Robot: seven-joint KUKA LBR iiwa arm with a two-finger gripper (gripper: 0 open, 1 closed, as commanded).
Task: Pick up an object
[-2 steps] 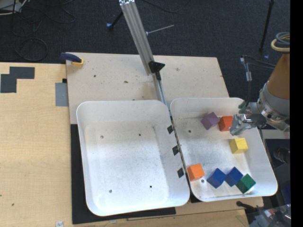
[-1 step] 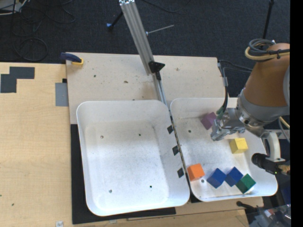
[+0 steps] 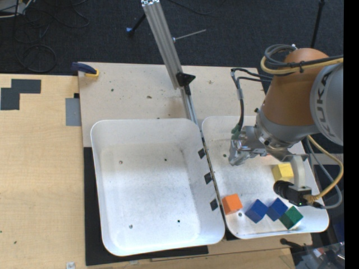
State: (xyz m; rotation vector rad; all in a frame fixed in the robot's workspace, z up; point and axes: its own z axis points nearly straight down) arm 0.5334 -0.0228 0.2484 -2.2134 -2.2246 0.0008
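Note:
The right white bin (image 3: 220, 129) holds an orange cube (image 3: 231, 204) near its front left, two blue cubes (image 3: 257, 210) (image 3: 276, 208) side by side at the front, a green cube (image 3: 291, 217) at the front right and a yellow cube (image 3: 283, 171) toward the right. My gripper (image 3: 238, 156) hangs over the middle of this bin, left of the yellow cube and behind the orange one. I see no object between its tips.
The left white bin (image 3: 106, 133) lies beside the right one, with black clips (image 3: 206, 166) along their shared edge. A slanted aluminium post (image 3: 165, 41) rises behind the bins. The grey and orange arm (image 3: 294, 102) covers the right bin's back right part.

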